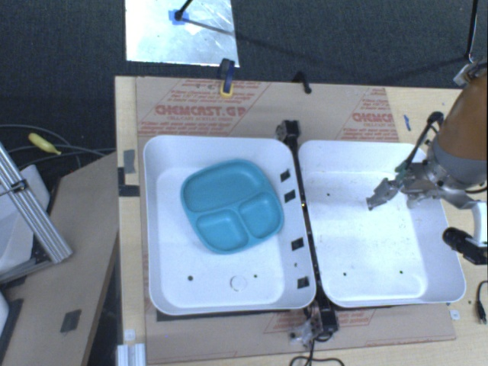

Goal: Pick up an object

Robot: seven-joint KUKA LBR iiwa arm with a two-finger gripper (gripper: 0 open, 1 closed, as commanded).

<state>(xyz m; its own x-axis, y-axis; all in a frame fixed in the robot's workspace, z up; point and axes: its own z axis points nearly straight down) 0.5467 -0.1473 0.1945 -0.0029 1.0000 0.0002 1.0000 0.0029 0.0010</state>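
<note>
- Landmark for everything below: the black divider strip point(302, 219) running between the two shallow white bins on the bench.
- Nearest the camera, a tangle of black clips and cable point(316, 328) sits at the near end of the divider, at the bench edge.
- Left of the divider, the left bin point(171, 292) holds a blue plate with three compartments point(231, 204), lying flat, slightly turned, near the bin's middle. It is the only thing to pick up.
- Right of the divider, the gripper point(379, 198) hangs over the right bin point(358, 265), with nothing between its fingers. Whether they are spread or closed, I cannot tell; the metal tips blur together.
- Behind the gripper, the arm's orange band point(465, 128) enters at the far right.
- Beyond the far end of the divider lies brown cardboard point(202, 105) with red printing.
- Risk, as a judgement: the gripper is well apart from the plate, across the divider. Closing where it hangs would probably grasp nothing.
- Crossing low could snag the bin walls at the divider.
- The plate is wide, shallow and smooth; a pinch on its rim may slip or tilt it.
</note>
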